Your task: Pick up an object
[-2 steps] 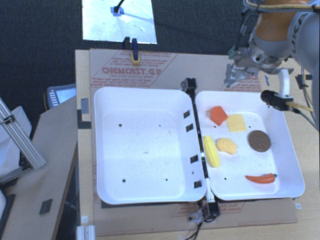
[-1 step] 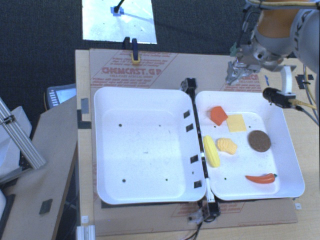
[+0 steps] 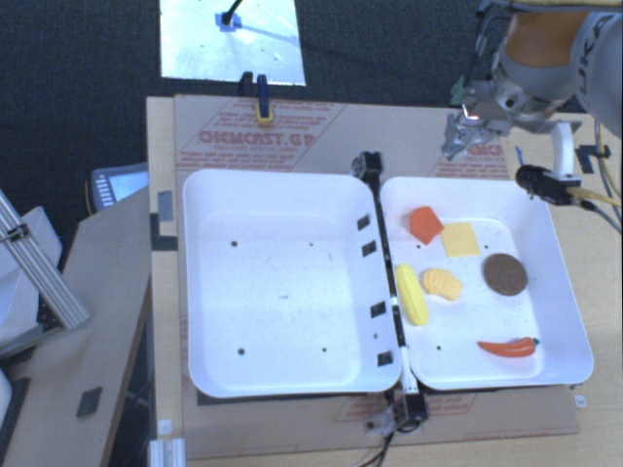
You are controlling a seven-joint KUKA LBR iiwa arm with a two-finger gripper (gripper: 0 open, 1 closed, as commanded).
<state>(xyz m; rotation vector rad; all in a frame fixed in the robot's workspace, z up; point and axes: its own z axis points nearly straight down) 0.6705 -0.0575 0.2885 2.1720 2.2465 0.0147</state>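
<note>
The right bin holds several objects: an orange-red block, a pale yellow square, a brown round disc, a yellow banana-like piece, an orange ridged piece and a red chili pepper. My gripper hangs above the bench just behind the right bin's back rim, apart from all of them, with nothing visible in it.
The left bin lies beside the right one, with a black clip strip along the shared edge. A yellow and blue clamp stands at the bench's back edge. A black cable fitting overhangs the right bin's back right corner.
</note>
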